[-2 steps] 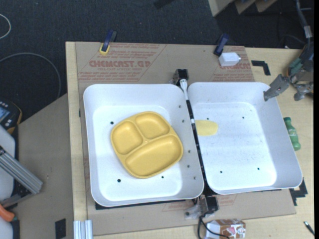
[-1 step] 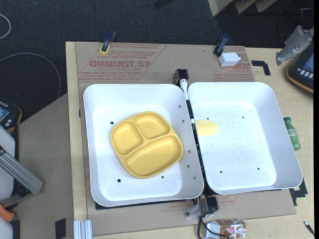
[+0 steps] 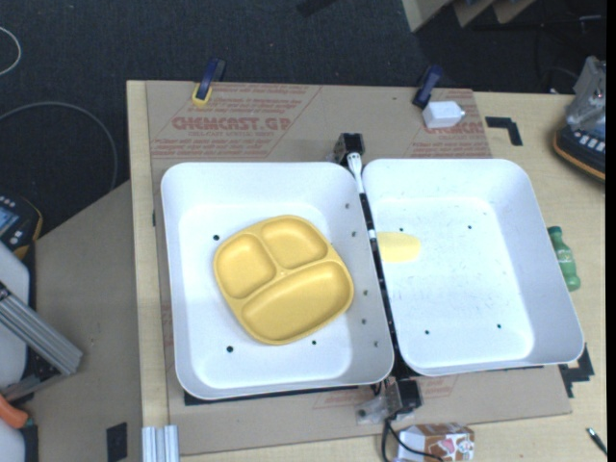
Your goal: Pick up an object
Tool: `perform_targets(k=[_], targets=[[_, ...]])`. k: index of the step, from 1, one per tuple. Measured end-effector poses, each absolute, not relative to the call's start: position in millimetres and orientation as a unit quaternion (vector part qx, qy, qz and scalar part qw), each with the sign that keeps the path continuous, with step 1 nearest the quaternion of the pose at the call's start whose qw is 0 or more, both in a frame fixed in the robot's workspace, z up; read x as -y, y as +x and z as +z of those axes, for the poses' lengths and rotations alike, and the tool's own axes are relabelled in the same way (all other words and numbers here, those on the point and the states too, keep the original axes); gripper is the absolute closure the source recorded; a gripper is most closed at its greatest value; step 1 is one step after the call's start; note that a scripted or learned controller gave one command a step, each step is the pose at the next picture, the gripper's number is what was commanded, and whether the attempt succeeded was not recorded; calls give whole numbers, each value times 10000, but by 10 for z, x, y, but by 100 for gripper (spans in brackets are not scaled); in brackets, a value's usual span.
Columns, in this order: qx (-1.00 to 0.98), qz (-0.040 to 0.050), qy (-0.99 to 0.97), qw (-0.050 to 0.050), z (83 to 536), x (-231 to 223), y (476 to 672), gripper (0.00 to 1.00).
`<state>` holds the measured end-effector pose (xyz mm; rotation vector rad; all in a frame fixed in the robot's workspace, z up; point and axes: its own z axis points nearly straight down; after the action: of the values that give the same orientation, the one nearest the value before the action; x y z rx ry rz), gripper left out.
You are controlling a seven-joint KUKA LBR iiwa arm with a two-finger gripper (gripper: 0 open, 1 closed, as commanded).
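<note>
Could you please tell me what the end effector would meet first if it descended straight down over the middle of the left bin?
Most likely the yellow divided plate, which lies across the middle of the left bin; the exact contact point is uncertain, as depth is unclear.

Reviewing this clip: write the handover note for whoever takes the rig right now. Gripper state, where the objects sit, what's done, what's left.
Gripper: not in the camera view at this moment.
Left bin: a yellow divided tray lies flat near the middle.
Right bin: a small pale yellow piece lies near its left wall.
Done: nothing lifted; both objects rest on the bin floors.
Left: bring the arm in, grasp one object and lift it.
</note>
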<state>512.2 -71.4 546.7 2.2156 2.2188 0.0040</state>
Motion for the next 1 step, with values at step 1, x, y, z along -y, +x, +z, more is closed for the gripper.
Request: perform_targets(k=[1], targets=[[-7062,-54,7080,-67,4055,707,4767,100]])
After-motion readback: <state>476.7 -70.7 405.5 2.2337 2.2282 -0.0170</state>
